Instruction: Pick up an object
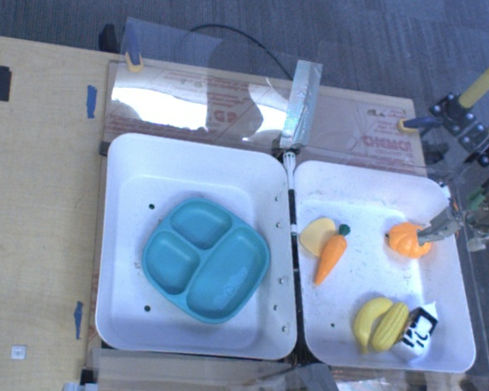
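Gripper fingers (441,227) reach in at the right bin's (351,338) far edge, tips touching the small orange rounded plastic fruit (409,241); whether they're spread or closed, I cannot tell. Nothing looks lifted yet, so the grasp and raise remain.

1. You are seeing a blue divided plate (206,259) lying in the left bin (114,307).
2. Blue tape strips (91,100) are sticking to the wooden bench (16,232).
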